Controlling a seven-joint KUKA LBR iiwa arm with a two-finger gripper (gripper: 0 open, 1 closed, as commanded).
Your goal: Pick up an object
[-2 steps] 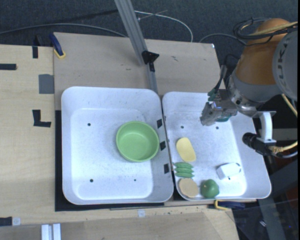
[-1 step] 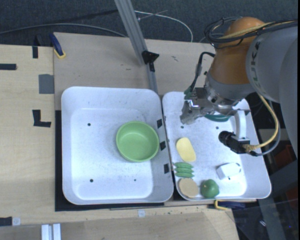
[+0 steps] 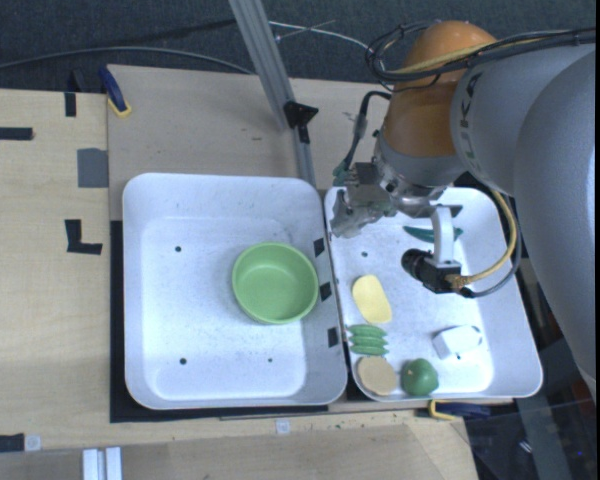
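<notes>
gripper [image 3: 358, 210]: hangs over the top left corner of the right bin [image 3: 510, 363], beside the wall shared with the left bin; nothing sits between its parts, and whether it is wide or narrow, i cannot tell.
step: as i judge it, the arm is not yet down on anything; the pick is not begun.
doing it well: choose one item that lies apart from its neighbours, come straight down over its middle, and keep clear of the bin wall.
nearest target: yellow piece [image 3: 371, 299], a smooth rounded oval, lying flat below the gripper, apart from it.
further out: ribbed green piece [image 3: 368, 340] just below the yellow one; tan disc [image 3: 377, 375] and round green ball [image 3: 419, 376] near the bottom edge, close together; white piece [image 3: 456, 342] toward the right.
left bin [image 3: 160, 208]: holds a green bowl [image 3: 274, 283], upright.
</notes>
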